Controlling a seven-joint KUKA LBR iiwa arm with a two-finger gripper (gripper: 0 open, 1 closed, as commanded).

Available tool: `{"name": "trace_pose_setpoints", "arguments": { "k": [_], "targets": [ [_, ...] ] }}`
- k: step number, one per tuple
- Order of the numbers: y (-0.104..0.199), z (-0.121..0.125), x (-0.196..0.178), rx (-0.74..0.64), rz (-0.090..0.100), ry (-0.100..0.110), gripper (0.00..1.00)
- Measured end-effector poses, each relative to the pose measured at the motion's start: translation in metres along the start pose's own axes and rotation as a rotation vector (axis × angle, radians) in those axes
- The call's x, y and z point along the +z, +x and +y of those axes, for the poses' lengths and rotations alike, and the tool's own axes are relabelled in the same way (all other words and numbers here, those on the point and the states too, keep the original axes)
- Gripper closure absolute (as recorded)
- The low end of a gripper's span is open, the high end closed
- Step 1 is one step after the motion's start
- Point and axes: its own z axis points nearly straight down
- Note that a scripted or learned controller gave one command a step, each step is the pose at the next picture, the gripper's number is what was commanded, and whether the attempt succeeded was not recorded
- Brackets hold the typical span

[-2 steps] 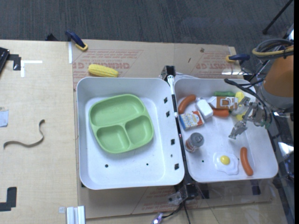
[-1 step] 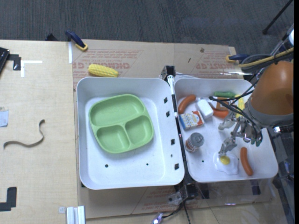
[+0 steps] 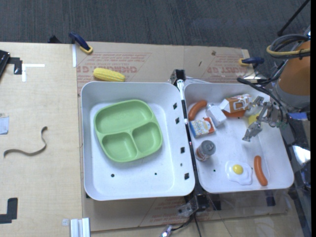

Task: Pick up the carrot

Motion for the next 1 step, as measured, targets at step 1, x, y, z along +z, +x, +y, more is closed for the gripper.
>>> {"name": "trace_pose_setpoints", "arguments": {
  "k": [1],
  "targets": [
    [0.0895, 0.0629, -0.0325, 0.257, 0.005, 0.001, 0.0]
  ]
}}
